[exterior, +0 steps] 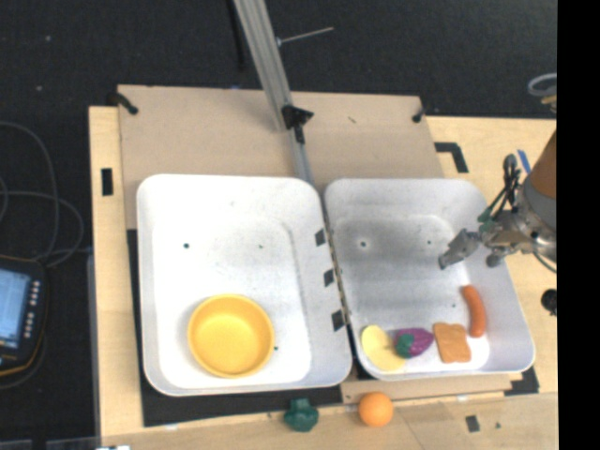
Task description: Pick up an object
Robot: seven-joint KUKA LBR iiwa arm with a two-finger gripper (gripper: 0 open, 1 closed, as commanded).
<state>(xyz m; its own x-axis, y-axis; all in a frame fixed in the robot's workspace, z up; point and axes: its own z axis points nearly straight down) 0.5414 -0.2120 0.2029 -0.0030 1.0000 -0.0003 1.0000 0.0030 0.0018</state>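
My gripper (476,253) hangs over the right side of the right bin (394,223), its fingers (458,249) spread open with nothing between them. Just below it lies an orange-red sausage (475,309). Along the bin's front edge sit an orange toast-like slab (452,342), a purple and green piece (410,342) and a pale yellow piece (376,345). A yellow bowl (231,334) rests in the front of the left bin (225,223).
An orange ball (375,409) and a small green object (300,415) lie on the bench in front of the bins. A grey metal pole (267,54) slants up from behind the bins. A handheld screen (19,307) lies at the far left.
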